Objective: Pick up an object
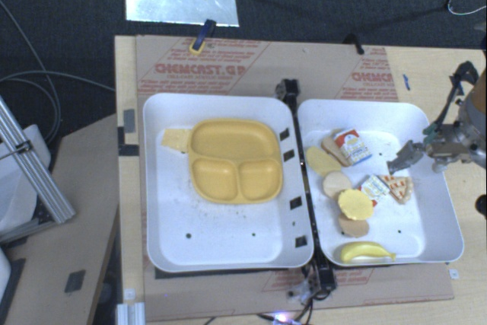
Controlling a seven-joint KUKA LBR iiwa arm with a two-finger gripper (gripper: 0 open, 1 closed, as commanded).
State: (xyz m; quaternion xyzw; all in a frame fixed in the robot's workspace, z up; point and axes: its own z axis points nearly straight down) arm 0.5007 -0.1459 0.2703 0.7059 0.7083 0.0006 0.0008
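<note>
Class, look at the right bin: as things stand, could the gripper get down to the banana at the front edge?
Probably yes. The gripper hangs over the right bin, and the banana lies alone near the front wall with nothing on top. The wall close beside it might crowd one finger.

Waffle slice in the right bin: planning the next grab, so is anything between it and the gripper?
Nothing visible. The gripper hangs just above the waffle slice, with bare right bin floor around; a small packet lies beside it.

You have a tan bench (91, 164) carrying a printed cardboard sheet (251, 65); on it sit the left white bin (163, 240) and right white bin (437, 228), touching.
</note>
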